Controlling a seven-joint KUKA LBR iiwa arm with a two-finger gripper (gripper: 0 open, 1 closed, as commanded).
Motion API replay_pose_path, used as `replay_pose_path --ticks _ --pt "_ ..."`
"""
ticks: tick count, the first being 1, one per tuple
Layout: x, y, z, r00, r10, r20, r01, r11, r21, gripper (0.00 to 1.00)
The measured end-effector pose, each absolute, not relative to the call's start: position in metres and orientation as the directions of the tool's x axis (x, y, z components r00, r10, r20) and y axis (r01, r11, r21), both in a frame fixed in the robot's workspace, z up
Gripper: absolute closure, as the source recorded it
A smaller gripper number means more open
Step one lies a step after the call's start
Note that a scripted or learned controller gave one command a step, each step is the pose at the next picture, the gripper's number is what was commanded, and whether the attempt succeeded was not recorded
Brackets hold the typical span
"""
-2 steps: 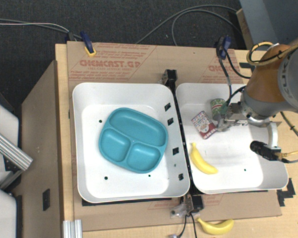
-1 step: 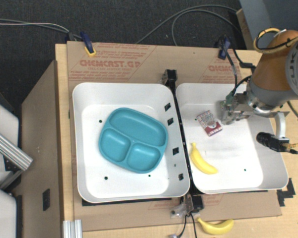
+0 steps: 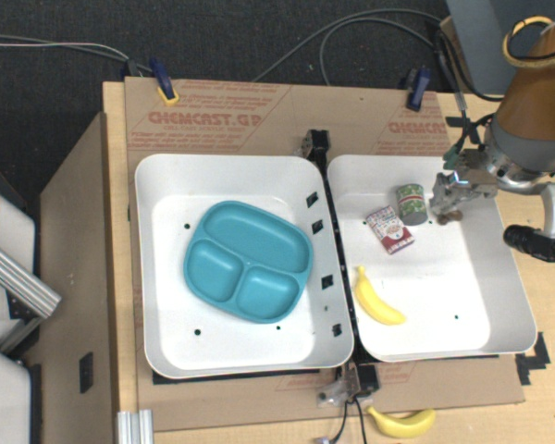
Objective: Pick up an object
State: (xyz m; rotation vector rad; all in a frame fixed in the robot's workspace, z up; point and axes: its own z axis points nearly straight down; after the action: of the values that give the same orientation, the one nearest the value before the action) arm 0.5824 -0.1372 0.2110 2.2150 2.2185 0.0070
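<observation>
Can (image 3: 410, 203) beside the gripper (image 3: 447, 202) looks light, stiff, slippery; better gripped across its round sides. Jaws: cannot tell whether open or closed.

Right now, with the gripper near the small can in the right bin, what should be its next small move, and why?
Probably a short shift toward the small green can, then down over it. The gripper is just to the can's right in the camera view, beside it rather than around it, and the red-and-white packet lies close on the can's other side.
</observation>
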Motion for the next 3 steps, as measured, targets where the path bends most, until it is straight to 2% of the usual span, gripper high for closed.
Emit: replay_pose_path --ticks 1,2,3 --pt "0.592 -0.141 0.261 -0.002 1.000 -0.002 1.000 0.002 0.008 1.00" --pt "0.608 -0.096 0.252 -0.005 1.000 0.000 1.000 0.005 0.002 1.00" --pt "0.608 -0.038 0.253 -0.006 1.000 0.002 1.000 0.006 -0.001 1.00"
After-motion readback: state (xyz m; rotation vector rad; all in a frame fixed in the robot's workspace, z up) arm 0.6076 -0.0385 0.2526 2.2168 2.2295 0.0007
